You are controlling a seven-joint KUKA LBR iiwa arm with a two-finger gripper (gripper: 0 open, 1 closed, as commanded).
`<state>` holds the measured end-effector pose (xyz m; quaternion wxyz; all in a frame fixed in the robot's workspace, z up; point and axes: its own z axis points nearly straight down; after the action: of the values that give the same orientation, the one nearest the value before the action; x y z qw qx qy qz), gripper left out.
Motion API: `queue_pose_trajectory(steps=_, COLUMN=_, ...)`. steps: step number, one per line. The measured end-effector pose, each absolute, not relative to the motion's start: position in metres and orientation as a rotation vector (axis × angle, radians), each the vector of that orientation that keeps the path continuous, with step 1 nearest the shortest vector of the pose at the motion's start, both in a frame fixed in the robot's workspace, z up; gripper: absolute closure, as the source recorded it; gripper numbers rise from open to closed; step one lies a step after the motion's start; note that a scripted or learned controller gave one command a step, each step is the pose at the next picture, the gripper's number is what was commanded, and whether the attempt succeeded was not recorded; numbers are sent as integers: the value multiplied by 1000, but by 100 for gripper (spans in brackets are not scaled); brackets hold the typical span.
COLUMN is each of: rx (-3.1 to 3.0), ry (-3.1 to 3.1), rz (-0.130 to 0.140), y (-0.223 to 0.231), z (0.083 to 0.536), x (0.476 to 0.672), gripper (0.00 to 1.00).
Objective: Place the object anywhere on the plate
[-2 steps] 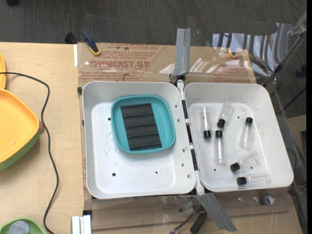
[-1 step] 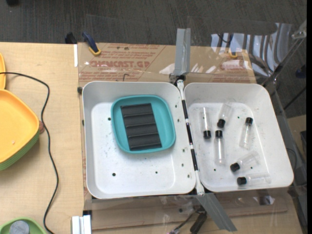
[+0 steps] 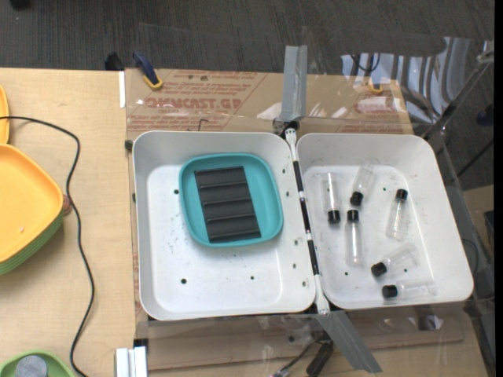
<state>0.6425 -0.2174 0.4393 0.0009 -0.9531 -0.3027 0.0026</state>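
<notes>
A teal square plate (image 3: pixel 189 204) lies in the upper middle of the left bin (image 3: pixel 220 285). A black ridged insert (image 3: pixel 227 203) covers the plate's centre. In the right bin (image 3: pixel 444 210) lie several clear tubes with black caps. One tube (image 3: pixel 332 199) is near the divider, one (image 3: pixel 360 185) sits beside it, and another (image 3: pixel 397 213) lies further right. A long tube (image 3: pixel 354 238) is in the middle. Two more tubes (image 3: pixel 395 261) (image 3: pixel 409 290) rest near the front right corner.
Stacked yellow dishes (image 3: pixel 23 203) and a black cable (image 3: pixel 78 234) lie on the wooden bench to the left. Cardboard (image 3: pixel 204 100) and a grey metal post (image 3: pixel 294 85) stand behind the bins. A green object (image 3: pixel 31 365) sits at the bottom left.
</notes>
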Motion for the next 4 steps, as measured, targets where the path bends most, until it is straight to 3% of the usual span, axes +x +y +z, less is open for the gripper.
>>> queue_pose_trajectory(steps=4, rx=-3124, ry=-319, rz=4, y=-223, z=440, x=653, gripper=0)
